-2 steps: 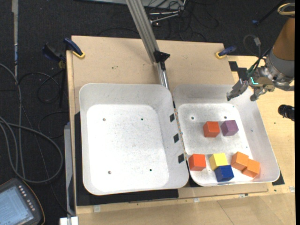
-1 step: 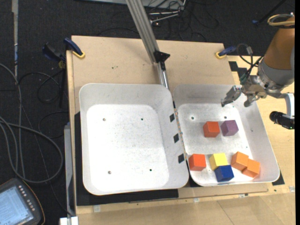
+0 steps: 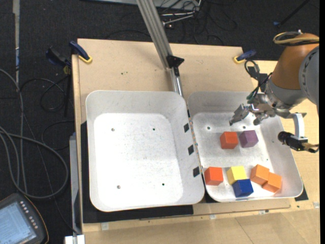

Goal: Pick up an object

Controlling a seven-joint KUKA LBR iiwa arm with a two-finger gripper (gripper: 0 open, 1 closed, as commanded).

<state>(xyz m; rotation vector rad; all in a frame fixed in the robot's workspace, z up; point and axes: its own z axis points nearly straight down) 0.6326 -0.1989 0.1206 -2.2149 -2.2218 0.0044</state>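
Above the purple cube (image 3: 248, 138), gripper (image 3: 247, 117) hangs with fingers spread, holding nothing; pick not started, descent and grasp left.

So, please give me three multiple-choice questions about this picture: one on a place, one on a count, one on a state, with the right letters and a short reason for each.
1. Which bin holds the blocks?
A. the left bin
B. the right bin
C. both bins

2. How many orange blocks are there?
A. two
B. three
C. four

3. What is the hand doing?
A. it is above the right bin with nothing between its fingers
B. it is holding the purple block
C. it is over the left bin

Answers:
1. B: all blocks lie in the right bin.
2. C: one orange block lies beside the purple block, one left of the yellow block, and two touch at the right.
3. A: the hand is open above the blocks.
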